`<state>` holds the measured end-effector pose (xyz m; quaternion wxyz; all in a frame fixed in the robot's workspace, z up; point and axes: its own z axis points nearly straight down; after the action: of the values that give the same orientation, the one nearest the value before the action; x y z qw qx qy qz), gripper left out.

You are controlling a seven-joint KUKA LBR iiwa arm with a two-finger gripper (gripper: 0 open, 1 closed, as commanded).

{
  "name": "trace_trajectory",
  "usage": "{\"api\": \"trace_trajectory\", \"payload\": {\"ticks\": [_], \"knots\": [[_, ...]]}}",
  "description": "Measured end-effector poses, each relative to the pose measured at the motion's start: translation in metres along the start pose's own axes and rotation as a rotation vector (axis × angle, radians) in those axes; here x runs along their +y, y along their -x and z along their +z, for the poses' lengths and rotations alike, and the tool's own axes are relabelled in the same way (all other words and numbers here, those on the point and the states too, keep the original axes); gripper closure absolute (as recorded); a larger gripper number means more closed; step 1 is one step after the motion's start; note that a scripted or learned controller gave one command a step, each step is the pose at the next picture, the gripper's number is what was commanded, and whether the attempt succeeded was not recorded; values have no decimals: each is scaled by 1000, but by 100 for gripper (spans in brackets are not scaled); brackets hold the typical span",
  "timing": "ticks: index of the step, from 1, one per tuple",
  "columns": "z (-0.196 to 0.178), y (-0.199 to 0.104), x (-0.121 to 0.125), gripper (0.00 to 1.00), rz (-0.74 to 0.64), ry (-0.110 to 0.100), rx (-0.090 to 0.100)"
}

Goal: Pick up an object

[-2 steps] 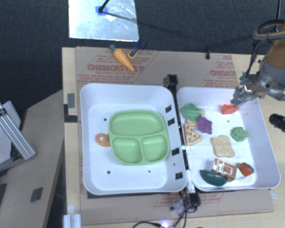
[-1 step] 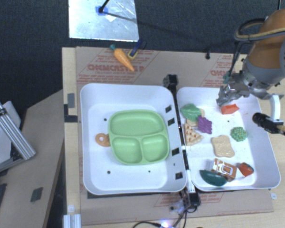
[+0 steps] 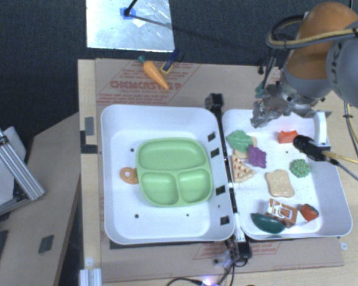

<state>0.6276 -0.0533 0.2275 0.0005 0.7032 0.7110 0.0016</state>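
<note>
My gripper [image 3: 260,115] hangs over the back left corner of the right bin [image 3: 340,210], with the grey arm and its orange band reaching in from the upper right. Just below and left of it lies a green lettuce leaf [image 3: 239,139], with purple grapes [image 3: 257,157] and a pizza slice [image 3: 241,171] further forward. An orange-red block [image 3: 287,137] sits to the gripper's right. A broccoli floret [image 3: 299,168], a bread slice [image 3: 280,183], a red-and-white box [image 3: 283,210], a dark green piece [image 3: 267,223] and a small red piece [image 3: 309,212] lie nearer the front.
The left bin [image 3: 116,130] holds a green divided plate [image 3: 172,170] and a pretzel [image 3: 129,175] at its left. A toy carrot [image 3: 155,74] lies on the cardboard behind the bins. A foil sheet [image 3: 130,16] sits further back.
</note>
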Motion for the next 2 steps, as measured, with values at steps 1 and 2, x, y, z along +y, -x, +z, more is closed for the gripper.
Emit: {"api": "trace_trajectory", "payload": {"ticks": [1, 2], "knots": [[-7, 2, -6, 100, 6, -1, -1], [5, -8, -15, 100, 5, -2, -2]]}}
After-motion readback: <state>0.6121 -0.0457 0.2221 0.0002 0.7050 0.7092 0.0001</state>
